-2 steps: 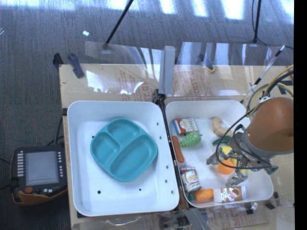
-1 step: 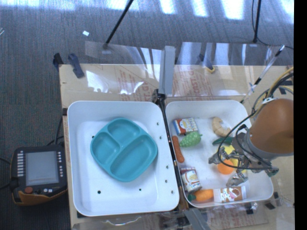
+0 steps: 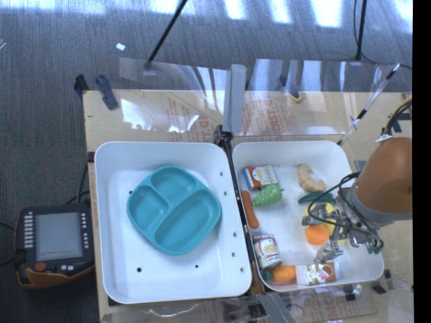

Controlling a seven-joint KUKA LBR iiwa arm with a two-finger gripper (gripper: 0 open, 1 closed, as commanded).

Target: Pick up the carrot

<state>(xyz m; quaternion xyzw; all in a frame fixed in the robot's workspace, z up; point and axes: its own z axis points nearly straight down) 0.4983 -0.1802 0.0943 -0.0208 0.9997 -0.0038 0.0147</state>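
Note:
The carrot (image 3: 285, 273), orange with a green top at its left end, lies at the front edge of the right bin (image 3: 289, 148), between a small can (image 3: 267, 249) and a flat red-and-white packet (image 3: 316, 272). My gripper (image 3: 350, 246) hangs over the bin's right side, up and to the right of the carrot and clear of it. It is open, and nothing sits between its fingers. One fingertip (image 3: 329, 252) is just above the packet, beside an orange fruit (image 3: 316, 235).
The right bin also holds a small carton (image 3: 260, 176), a green knobbly fruit (image 3: 268, 196), a sausage (image 3: 250, 209), a bread piece (image 3: 311, 177) and a green bean (image 3: 315, 197). A teal divided plate (image 3: 174, 208) lies in the left bin (image 3: 114, 247). A pendant (image 3: 55, 237) sits at the left.

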